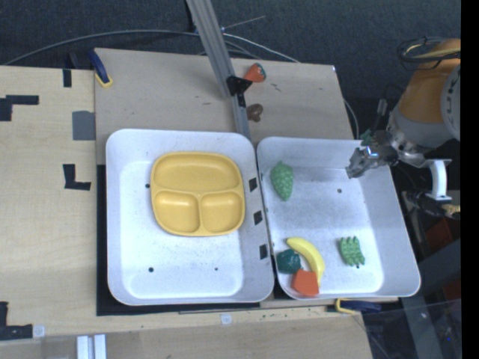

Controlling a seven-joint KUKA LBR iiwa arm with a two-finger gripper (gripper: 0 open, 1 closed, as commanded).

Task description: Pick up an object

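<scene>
Objects for picking all lie in the right bin (pixel 389 200): a green knobbly piece (pixel 282 179) near its upper left, a banana (pixel 307 254) at the lower left with a teal piece (pixel 288 260) and an orange-red block (pixel 305 283) touching or just beside it, and a small green spiky piece (pixel 351 250) toward the lower right. The left bin (pixel 120 223) holds a yellow divided plate (pixel 198 191). The gripper (pixel 361 159) hangs over the right bin's upper right corner, near the rim, with nothing visible between its tips; how it is set cannot be told at this size. From the gripper, the knobbly green piece lies to the left across bare bin floor, its long axis running roughly up and down the view. The spiky green piece lies almost straight below in the view, well apart from the others, and looks the easier target. The banana cluster is crowded, so a grasp there risks catching a neighbour
</scene>
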